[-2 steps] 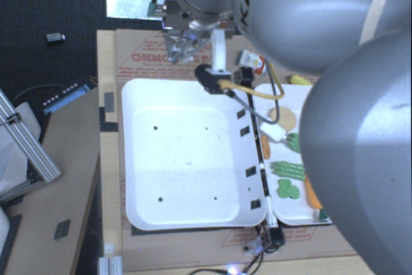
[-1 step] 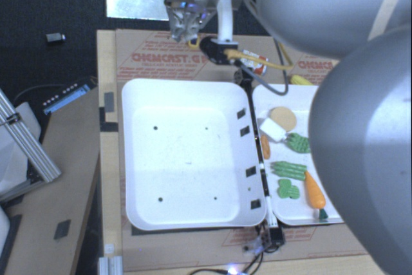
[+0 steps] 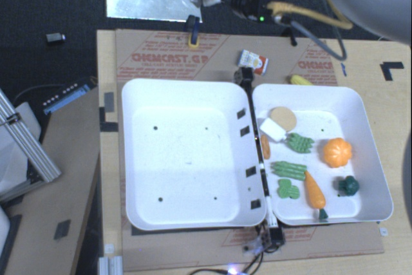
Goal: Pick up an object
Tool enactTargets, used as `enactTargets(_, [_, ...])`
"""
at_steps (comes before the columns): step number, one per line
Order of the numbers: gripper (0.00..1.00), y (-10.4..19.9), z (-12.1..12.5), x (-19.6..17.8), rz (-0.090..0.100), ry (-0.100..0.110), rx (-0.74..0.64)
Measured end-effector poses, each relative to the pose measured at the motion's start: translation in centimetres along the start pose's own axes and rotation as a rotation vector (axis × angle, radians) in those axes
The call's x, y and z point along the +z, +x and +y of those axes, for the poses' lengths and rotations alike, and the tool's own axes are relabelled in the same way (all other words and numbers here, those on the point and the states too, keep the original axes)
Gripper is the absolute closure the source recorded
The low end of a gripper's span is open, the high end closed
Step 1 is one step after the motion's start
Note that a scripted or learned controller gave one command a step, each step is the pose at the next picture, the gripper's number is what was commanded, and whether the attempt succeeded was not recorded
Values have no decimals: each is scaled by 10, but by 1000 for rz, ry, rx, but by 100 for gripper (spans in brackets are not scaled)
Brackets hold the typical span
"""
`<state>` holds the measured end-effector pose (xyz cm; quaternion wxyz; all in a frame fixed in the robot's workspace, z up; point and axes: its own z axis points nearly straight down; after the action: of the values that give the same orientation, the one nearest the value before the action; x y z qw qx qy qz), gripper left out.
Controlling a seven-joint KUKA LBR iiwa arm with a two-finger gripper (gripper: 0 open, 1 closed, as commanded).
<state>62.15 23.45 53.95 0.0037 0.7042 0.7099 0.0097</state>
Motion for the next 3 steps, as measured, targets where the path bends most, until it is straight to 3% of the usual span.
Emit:
enactTargets(1, [100, -1, -70, 168, -14, 37, 5])
enactTargets(2, [100, -15, -23, 143, -7, 14, 8])
enactTargets(3, [100, 2, -129, 149, -6, 22, -2])
